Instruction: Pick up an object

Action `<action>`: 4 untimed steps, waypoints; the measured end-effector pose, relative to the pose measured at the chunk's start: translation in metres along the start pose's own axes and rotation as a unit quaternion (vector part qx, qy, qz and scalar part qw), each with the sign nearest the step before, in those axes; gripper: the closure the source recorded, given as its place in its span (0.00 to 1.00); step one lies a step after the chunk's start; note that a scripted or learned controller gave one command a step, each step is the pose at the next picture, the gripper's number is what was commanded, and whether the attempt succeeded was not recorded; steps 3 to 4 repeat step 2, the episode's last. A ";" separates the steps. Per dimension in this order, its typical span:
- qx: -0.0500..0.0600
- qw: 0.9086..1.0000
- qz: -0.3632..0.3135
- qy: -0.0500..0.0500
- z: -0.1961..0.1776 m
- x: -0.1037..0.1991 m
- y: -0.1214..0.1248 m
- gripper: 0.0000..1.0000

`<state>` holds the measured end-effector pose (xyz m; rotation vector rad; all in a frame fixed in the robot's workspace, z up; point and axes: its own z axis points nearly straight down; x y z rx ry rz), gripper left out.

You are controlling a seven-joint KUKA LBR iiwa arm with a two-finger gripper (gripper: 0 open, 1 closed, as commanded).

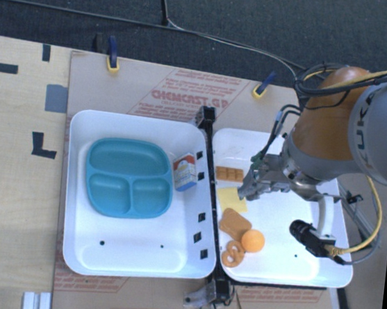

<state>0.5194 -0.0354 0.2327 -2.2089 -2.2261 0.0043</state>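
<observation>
The grey arm with the orange band reaches in from the right and holds its pincer (251,189) low over the right-hand shallow white bin (305,269), at that bin's left side. Right under the tip lies a flat pale-yellow slice of toy cheese (230,199), and the dark fingers seem to come down on its upper right edge; whether they touch it or stop just above is not clear from this slant. Just above the slice, toward the far rim, lies a small brown waffle-like block (229,174), its long axis running left to right. Nearer the camera, below and slightly left of the tip, sit a brown bread-like piece (235,222), a round orange ball (253,242) touching its lower right, and a small pretzel-shaped ring (232,255) beside both. So the closest candidate is the yellow slice, directly below, with the block a short shift up the view and the cluster a short shift down. Whether the fingers stand apart or together I cannot tell, since the wrist and cabling hide the gap, and nothing is visibly held between them. The left bin (77,192) carries a teal divided plastic plate (130,177) and a small carton (185,172) leaning by its right side.
</observation>
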 end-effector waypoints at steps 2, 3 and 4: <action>0.000 1.000 0.000 -0.001 0.006 0.103 -0.004 1.00; 0.000 1.000 0.000 -0.001 0.006 0.103 -0.004 1.00; 0.000 1.000 0.000 -0.001 0.006 0.103 -0.004 1.00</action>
